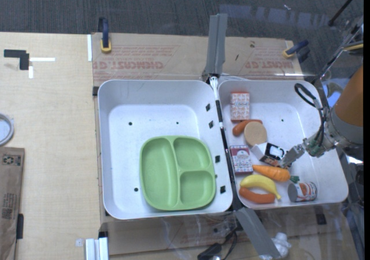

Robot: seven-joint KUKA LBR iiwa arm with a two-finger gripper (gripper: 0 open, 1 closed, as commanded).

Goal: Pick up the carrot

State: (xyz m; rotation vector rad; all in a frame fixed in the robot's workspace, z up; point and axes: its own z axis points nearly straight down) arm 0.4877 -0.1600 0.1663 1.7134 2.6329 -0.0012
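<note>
The carrot (pixel 270 172) lies in the right bin (pixel 289 94), orange, with its green top pointing right toward a can. It sits just above a banana. My gripper (pixel 288 158) reaches in from the right and hangs just over the carrot's right half, close to it. Nothing shows as lifted; the carrot rests on the bin floor among the other items.
Around the carrot lie a yellow banana (pixel 259 183), a red-orange sausage (pixel 257 196), a can (pixel 303 191), two red boxes (pixel 240 106) (pixel 241 159), a tan round disc (pixel 255 134) and a small black-and-white item (pixel 272 152). The left bin (pixel 115 137) bears a green divided plate (pixel 178 172).
</note>
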